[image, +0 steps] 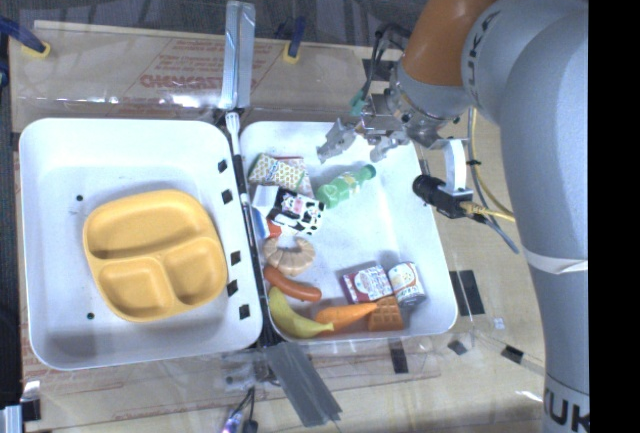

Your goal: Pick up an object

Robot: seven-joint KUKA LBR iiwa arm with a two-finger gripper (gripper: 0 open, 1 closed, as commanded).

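My gripper point(358, 143) hangs over the back of the right bin point(430, 231), open, with nothing between its fingers. Just below and in front of it lies a green bottle point(346, 186), apart from the fingertips. Along the bin's left side sit a patterned packet point(278, 169), a black-and-white carton point(298, 211) and a bagel point(290, 256). At the front lie a sausage point(296, 288), a banana point(293, 318), a carrot point(345, 314), a waffle point(386, 317), a small red box point(364, 282) and a can point(405, 282).
The left bin point(50, 181) holds a yellow divided tray point(155, 251). A metal bracket point(238, 61) stands upright behind the wall between the two bins. My arm point(520, 121) covers the bench's right side, with cables hanging by the right bin's edge.
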